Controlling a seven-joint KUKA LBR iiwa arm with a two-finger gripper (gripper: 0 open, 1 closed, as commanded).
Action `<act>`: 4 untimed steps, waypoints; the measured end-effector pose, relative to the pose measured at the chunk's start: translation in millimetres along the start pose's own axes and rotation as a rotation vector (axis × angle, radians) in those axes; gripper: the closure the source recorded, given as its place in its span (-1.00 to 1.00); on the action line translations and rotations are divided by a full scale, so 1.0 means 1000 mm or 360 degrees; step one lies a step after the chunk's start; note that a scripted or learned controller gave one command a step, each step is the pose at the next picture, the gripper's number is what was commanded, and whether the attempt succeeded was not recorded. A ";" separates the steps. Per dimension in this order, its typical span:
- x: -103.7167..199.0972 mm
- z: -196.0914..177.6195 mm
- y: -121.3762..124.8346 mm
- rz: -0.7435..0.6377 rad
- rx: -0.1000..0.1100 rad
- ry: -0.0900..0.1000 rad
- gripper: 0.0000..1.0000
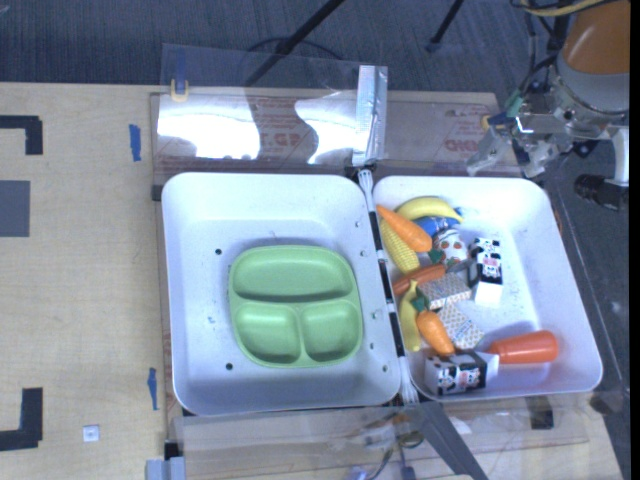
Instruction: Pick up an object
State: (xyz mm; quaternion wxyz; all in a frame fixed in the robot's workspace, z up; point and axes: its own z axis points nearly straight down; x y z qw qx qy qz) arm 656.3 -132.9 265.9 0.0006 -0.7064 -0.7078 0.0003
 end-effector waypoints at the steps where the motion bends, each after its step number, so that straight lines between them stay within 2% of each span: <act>1: 0.004 0.108 -0.041 -0.0452 -0.0001 0.0000 -1.00; 2: 0.025 0.170 0.008 -0.0774 0.0002 -0.0011 -1.00; 3: 0.084 0.080 0.012 -0.0790 -0.0009 -0.0004 -1.00; 4: 0.056 0.081 -0.024 -0.0683 -0.0002 -0.0001 -1.00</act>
